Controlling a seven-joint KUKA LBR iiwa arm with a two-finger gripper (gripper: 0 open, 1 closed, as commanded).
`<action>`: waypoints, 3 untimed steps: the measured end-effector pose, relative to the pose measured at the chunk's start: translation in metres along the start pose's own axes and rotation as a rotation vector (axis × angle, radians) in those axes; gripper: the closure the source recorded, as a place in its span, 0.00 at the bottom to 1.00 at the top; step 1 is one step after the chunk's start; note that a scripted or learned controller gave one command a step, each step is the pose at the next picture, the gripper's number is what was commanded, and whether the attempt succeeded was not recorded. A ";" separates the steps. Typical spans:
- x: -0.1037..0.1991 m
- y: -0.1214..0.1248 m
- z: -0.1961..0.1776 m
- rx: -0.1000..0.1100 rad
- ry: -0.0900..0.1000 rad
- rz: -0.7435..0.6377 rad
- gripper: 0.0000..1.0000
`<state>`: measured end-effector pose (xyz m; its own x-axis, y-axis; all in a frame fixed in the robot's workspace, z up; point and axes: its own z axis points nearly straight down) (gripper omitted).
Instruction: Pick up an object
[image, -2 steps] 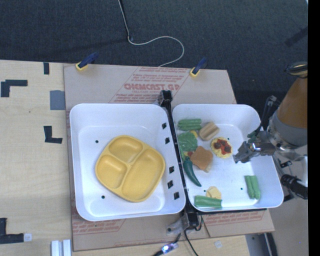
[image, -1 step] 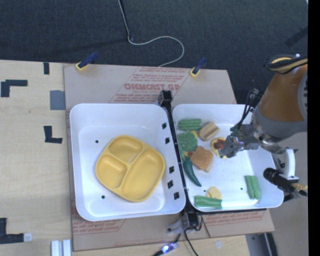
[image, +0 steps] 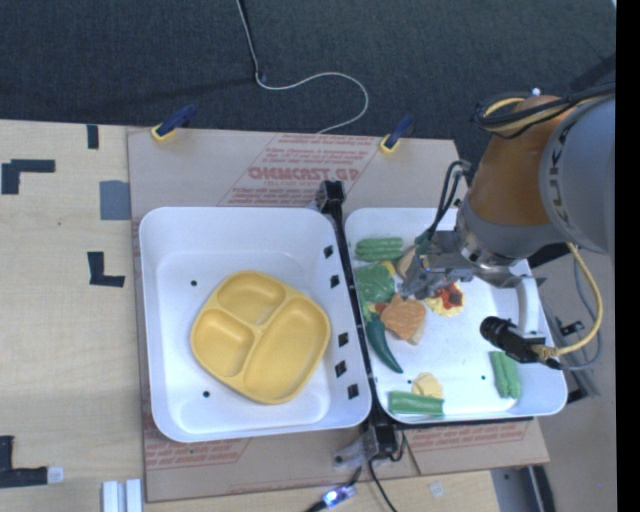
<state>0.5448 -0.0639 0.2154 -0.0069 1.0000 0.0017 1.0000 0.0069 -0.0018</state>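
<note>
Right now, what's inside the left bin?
The left bin holds one yellow divided plate, lying flat with its three compartments bare. Whatever might sit beneath the plate is covered and cannot be seen.

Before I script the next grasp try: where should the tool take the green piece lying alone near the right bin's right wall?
Probably across the middle of the green piece, from straight above. It lies flat, long and narrow, running up-down in view, with bare floor on its left; the bin wall crowds its right.
</note>
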 end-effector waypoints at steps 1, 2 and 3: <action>0.049 0.029 -0.014 -0.003 0.000 0.000 1.00; 0.087 0.052 -0.013 -0.001 -0.001 0.001 1.00; 0.077 0.043 -0.014 0.000 -0.003 0.007 1.00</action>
<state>0.5872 0.0133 0.2297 -0.0003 1.0000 -0.0016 1.0000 0.0003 -0.0023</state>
